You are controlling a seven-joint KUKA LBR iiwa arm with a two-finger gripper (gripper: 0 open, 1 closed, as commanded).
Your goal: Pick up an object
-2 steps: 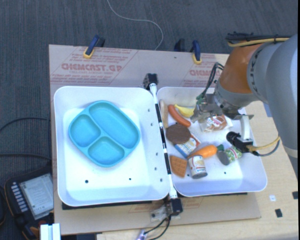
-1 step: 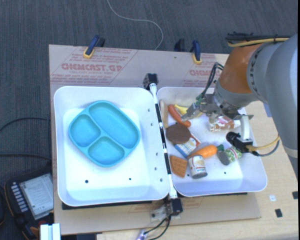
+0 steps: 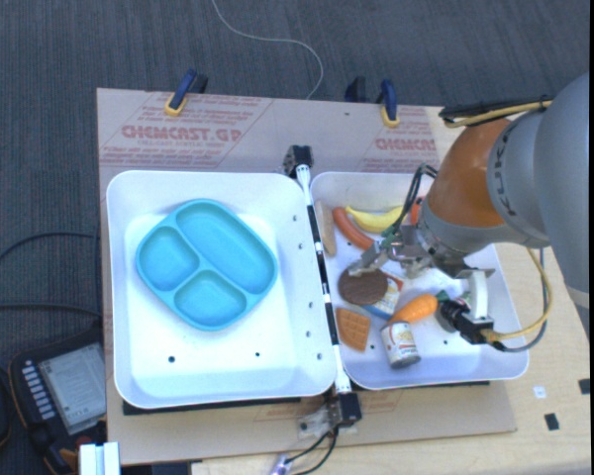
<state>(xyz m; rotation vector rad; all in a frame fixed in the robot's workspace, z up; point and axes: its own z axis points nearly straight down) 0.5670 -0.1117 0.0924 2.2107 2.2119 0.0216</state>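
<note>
My gripper (image 3: 386, 255) is low in the right bin (image 3: 510, 364), just above the upper edge of a brown round cookie (image 3: 362, 288). It looks open, and I see nothing held between its fingers. A yellow banana (image 3: 371, 217) and a red-orange sausage (image 3: 351, 229) lie to its upper left. Below the cookie lies a waffle piece (image 3: 353, 329). An orange carrot (image 3: 416, 309) and a small can (image 3: 401, 345) lie below the gripper, toward the bin's front. The arm's orange band (image 3: 470, 181) hides the bin's back right part.
The left bin (image 3: 129, 364) holds a blue divided plate (image 3: 206, 262). A metal divider rail (image 3: 319, 265) runs between the two bins. Clamps (image 3: 182, 89) hold the cardboard base at the back. A cable and black connector (image 3: 465, 323) hang off the wrist over the right bin.
</note>
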